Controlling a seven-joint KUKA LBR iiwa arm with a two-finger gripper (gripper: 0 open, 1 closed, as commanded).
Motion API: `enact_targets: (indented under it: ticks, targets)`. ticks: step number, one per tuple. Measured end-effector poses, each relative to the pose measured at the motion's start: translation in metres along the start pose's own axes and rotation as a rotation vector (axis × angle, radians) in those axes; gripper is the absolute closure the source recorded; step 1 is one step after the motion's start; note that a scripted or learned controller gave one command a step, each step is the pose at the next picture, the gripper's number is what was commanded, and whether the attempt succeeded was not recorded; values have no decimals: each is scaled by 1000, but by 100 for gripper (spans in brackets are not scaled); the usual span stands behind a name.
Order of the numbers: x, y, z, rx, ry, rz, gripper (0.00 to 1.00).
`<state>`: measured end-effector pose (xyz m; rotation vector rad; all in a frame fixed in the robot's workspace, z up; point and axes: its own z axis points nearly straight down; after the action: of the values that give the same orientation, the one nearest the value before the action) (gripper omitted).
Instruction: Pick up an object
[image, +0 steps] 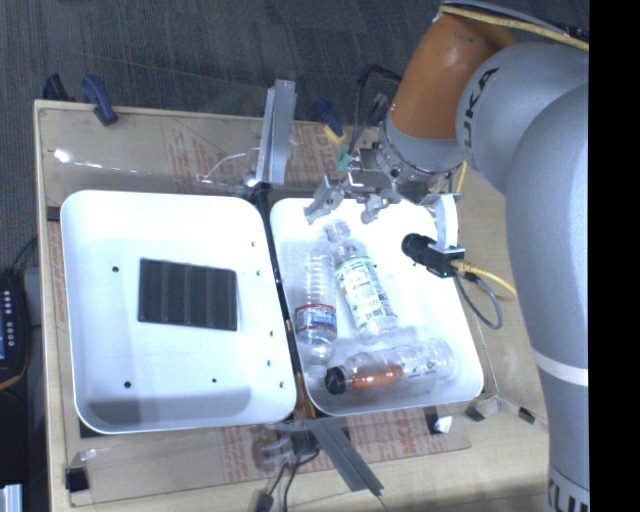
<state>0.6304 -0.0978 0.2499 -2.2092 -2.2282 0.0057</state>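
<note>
The gripper is seen with its jaws spread and nothing between them, and the white-labelled bottle is found just below them in the right bin, its long axis running away from them.

The arm is smooth grey, bulky and rounded, with an orange band above the wrist and dark KUKA lettering beside it. Its hand is pale metal; a black fitting with a yellow cable hangs nearby.
</note>
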Motion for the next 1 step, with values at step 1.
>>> enact_targets:
  ticks: [1]
  targets:
    - [-40,2,146,1,0,-29,0]
